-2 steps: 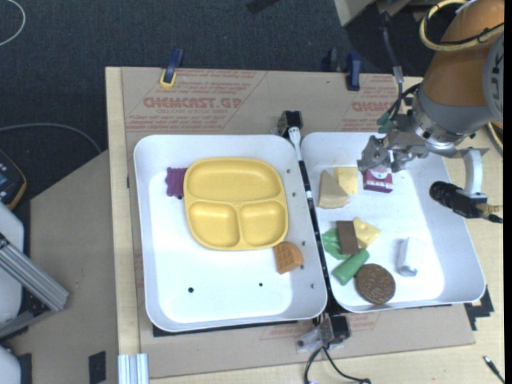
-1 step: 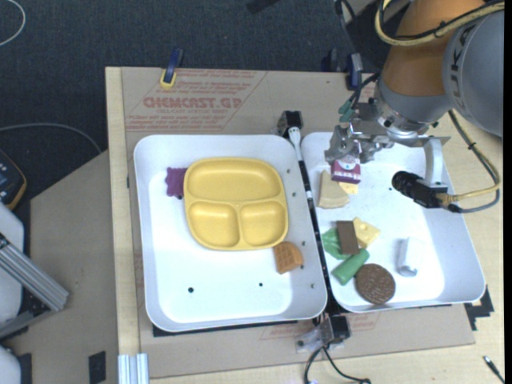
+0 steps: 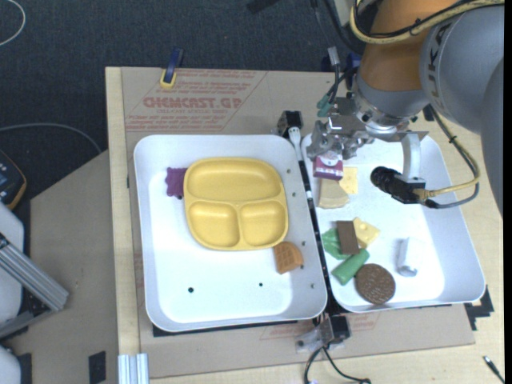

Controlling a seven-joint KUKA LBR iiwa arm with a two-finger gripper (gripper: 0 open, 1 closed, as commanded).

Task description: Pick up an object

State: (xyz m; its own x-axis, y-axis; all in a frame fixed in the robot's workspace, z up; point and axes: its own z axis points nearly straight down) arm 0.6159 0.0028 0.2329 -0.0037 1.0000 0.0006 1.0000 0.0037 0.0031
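The gripper [image 3: 334, 144] hangs low over the right bin [image 3: 448, 278], at its upper-left corner — whether it grips anything, I cannot tell. Just beneath sits a small purple-and-white object [image 3: 327, 167], beside pale yellow pieces [image 3: 342, 186].

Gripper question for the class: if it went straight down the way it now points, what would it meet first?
Probably the small purple-and-white packet right under the gripper, lying beside the pale wedge in the right bin. Depth is unclear, so contact cannot be judged.
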